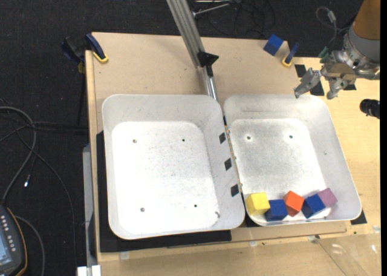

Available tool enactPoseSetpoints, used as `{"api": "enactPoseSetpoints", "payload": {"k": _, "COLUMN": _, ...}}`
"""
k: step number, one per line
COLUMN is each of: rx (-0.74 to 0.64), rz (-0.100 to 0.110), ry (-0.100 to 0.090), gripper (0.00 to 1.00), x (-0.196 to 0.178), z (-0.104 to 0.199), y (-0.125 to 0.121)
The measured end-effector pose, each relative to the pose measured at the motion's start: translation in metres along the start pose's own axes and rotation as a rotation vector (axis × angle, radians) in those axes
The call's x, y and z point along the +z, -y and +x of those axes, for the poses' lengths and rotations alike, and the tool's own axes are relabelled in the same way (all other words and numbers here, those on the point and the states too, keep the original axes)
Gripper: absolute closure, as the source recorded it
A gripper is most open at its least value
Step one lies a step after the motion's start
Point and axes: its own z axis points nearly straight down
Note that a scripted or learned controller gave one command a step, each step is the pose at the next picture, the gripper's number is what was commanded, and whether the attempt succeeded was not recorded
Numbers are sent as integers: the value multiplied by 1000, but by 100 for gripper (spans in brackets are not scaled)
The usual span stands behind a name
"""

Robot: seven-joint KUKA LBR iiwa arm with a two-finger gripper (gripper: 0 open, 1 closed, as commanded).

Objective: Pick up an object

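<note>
Camera view: 5 blocks in right bin

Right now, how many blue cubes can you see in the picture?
3. Two blue cubes lie in the right bin along its near edge: one between the yellow and orange cubes, one beside the purple cube. A third sits on the bench beyond the bins.

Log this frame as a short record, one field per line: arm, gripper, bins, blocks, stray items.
arm: reaches in from the view's right, above the bench's far right corner
gripper: fingers apart, nothing between them
left bin: no blocks in it
right bin: blocks bunched along its near edge
blocks: yellow block, blue block, orange block, second blue block, purple block
stray: blue cube on the bench, beyond the bins
</note>
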Motion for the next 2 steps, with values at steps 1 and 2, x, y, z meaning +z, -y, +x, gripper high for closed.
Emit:
{"api": "enactPoseSetpoints", "payload": {"k": 1, "rx": -4, "rz": 9, "ry": -6, "gripper": 0, "x": 83, "z": 78, "y": 58}}
{"api": "enactPoseSetpoints", "payload": {"k": 2, "rx": 5, "rz": 7, "ry": -3, "gripper": 0, "x": 134, "z": 98, "y": 107}}
